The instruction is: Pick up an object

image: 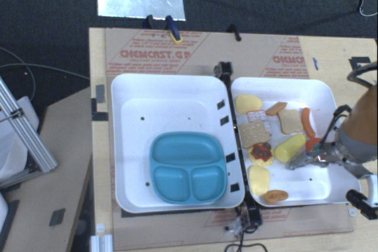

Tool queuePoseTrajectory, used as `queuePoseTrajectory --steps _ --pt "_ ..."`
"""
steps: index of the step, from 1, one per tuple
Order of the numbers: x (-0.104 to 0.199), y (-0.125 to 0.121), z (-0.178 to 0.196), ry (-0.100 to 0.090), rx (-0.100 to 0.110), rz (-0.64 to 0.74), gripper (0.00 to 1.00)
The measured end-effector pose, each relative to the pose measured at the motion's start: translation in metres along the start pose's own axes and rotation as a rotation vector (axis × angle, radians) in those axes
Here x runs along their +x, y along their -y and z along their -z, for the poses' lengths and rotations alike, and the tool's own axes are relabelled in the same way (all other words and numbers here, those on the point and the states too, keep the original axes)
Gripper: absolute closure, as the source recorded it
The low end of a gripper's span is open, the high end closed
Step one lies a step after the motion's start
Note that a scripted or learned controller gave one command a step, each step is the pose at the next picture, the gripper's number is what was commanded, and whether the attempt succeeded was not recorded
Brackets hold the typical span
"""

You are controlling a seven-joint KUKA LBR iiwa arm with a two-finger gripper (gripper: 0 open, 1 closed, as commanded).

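On my screen the left bin [127,97] holds a blue divided tray [189,166], near its front edge. The right bin [322,91] holds toy food: a yellow piece [248,103] toward the back, a cracker [255,134] and a slice of toast [290,121] in the middle, a carrot [306,121] beside the toast, a red piece [261,152], a yellow cylinder [290,147], and a pale piece [258,179] near the front edge. The pincer [302,159] is low over this bin, just beside the yellow cylinder at the counter's right side. I cannot tell if it is open or closed.
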State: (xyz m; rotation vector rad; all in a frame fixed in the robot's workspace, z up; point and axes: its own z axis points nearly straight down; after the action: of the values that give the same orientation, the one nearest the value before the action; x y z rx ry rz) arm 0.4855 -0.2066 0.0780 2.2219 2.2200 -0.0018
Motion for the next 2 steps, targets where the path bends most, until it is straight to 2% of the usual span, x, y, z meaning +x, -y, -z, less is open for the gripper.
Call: queuePoseTrajectory --steps 1,2 --pt "0.049 -0.001 0.006 -0.004 0.0 0.008 0.0" --pt "0.046 -0.002 0.017 0.0 -0.005 0.004 1.0"
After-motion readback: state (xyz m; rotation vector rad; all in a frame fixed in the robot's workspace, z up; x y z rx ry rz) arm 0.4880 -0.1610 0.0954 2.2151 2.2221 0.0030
